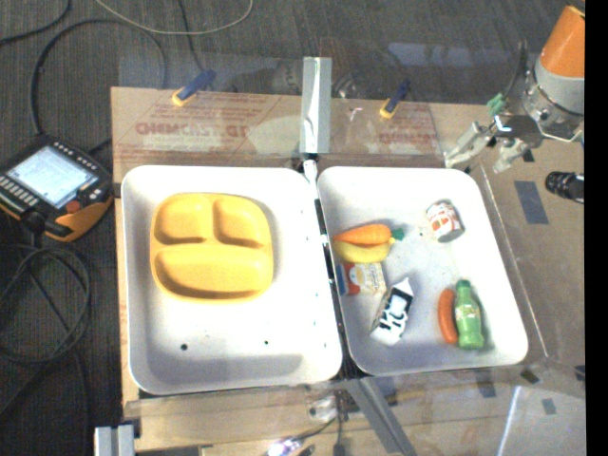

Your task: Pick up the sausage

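Sausage (446, 315) lying untouched beside green bottle (466, 313) in right bin (503, 283) | gripper (491, 133) hovering outside, spread, holding nothing | pick pending

even bright overhead light, soft shadows, slight blur, mild glare on bins (233, 359).

Dark grey carpeted floor (57, 65) surrounds brown cardboard-topped counter (237, 122). Thin pale cable (171, 22) loops across floor at top; black cables (38, 293) coil at left. Grey-and-orange handheld control pendant with lit screen (52, 188) lies on floor just left of counter. Even overhead light, soft shadows. Upright grey metal post (316, 103) stands at counter's rear centre.
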Controlling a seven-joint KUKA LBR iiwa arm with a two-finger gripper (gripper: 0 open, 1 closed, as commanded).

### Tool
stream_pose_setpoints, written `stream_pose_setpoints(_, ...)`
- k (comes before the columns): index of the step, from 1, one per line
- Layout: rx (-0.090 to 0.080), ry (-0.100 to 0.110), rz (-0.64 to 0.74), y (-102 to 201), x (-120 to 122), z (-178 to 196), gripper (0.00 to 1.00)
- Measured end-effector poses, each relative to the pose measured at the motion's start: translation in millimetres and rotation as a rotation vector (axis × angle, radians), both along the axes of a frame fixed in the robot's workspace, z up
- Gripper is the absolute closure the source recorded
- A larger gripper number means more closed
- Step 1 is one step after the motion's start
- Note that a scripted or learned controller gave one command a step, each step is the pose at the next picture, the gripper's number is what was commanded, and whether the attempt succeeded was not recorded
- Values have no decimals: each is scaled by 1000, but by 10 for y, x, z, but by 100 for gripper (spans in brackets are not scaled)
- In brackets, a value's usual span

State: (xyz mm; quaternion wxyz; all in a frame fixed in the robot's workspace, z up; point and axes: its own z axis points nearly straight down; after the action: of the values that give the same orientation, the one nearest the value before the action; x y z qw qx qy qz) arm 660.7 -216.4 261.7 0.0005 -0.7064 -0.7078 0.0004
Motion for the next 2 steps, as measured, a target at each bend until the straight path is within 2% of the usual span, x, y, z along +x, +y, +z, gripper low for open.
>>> stream_pose_setpoints(1, -3, 2, 1, 4, 3, 92, 100)
stream_pose_setpoints(2, -1, 0, -171, 515, 29, -583, 100)
